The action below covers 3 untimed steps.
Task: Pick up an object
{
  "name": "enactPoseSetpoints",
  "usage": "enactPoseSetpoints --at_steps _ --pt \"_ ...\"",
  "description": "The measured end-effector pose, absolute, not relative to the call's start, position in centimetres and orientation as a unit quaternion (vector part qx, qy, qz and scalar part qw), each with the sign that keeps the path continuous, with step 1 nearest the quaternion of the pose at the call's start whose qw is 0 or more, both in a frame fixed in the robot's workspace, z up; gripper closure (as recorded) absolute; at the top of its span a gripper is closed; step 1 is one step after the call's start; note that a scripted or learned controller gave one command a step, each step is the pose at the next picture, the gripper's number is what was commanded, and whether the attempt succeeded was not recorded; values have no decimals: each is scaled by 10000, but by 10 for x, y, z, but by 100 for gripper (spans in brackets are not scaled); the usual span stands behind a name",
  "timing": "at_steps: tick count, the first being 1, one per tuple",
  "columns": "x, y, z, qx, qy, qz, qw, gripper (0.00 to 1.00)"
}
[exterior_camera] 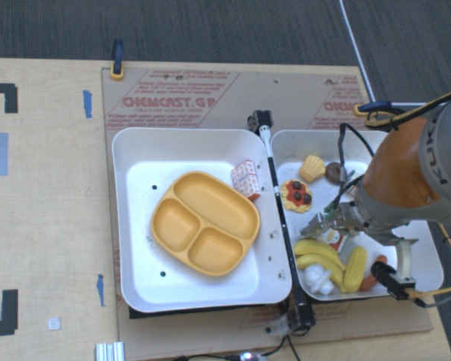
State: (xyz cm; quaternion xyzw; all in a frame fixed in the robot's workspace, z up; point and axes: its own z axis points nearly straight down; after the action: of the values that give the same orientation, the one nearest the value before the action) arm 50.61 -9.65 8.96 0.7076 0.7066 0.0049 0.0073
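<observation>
1. The table (45, 224) is the broadest surface and lies far to the left of the hand (332, 220); nothing on it is in reach of the present move.
2. The left bin (128, 224) sits well to the left of the hand, and its orange divided plate (204, 222) fills most of its floor. A small red-and-white packet (245, 177) lies at the plate's far corner.
3. The right bin (434, 273) is directly under the hand, and the arm's grey and orange wrist (402, 175) covers much of it. I judge the open room here to be tight: the wall shared by the two bins stands just left of the hand.
4. Candidate objects crowd below the hand: the banana (318, 253) just beneath it, the corn cob (355, 268) beside that, and something white (319, 279) touching the banana.
5. Further off, above and left of the hand, lie a small tart with berries (295, 195) and a yellow piece (311, 168).
6. I cannot tell whether the hand is apart or together, nor whether anything is in it.
7. Risk, as I judge it: the close packing could make the hand nudge a neighbour or close on two things, and a slant approach could clip the shared wall.
</observation>
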Motion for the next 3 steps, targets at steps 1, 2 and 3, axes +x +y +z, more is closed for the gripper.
enactPoseSetpoints --at_steps 1,2,3 --pt "501 -95 90 7079 7062 48 83 0" --pt "494 -94 86 7070 7072 19 24 0" --pt "496 -94 97 7072 7070 29 49 100"
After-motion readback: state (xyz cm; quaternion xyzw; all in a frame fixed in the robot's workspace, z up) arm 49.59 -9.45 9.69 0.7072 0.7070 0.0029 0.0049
